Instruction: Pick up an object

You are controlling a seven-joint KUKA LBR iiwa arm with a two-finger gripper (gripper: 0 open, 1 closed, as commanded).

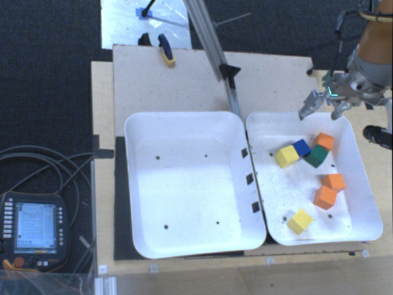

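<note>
The right bin (362, 189) holds several small cubes. A yellow cube (287, 156), a blue cube (301, 147), a green cube (317, 157) and an orange cube (323, 142) cluster near its far end. Two more orange cubes (334, 181) (325, 197) lie by the right wall, and another yellow cube (300, 221) sits near the front. My gripper (323, 107) hangs above the bin's far rim, open, with nothing between its fingers. It is apart from the cubes, just beyond the orange one.
The left bin (138, 165) lies beside the right one. A slanted metal pole (206, 26) crosses the far bench and ends near the gap between the bins. A teach pendant (34, 229) with cables lies at the lower left.
</note>
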